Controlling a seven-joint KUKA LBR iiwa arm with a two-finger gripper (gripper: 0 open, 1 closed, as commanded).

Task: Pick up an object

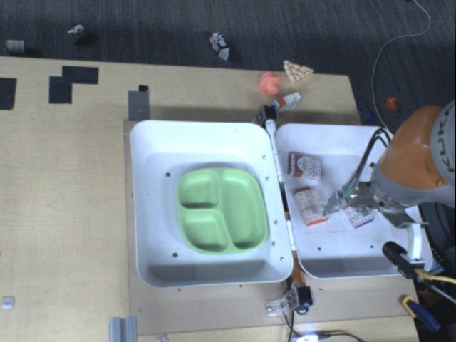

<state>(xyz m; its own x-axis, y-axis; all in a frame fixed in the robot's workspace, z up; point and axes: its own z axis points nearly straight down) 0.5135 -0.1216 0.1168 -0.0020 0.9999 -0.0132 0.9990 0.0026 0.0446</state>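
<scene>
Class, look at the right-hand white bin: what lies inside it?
Inside the right bin lie three small packets. The gripper reaches among them; the arm covers the bin's right side.

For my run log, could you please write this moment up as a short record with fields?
left bin: white bin holding a green divided tray
right bin: white bin with three small packets
packets: red-and-white packet near the far side; packet with orange edge in the middle; small packet by the gripper
gripper: gripper low over the right bin, between the middle and small packets
bench behind bins: pink ball
</scene>
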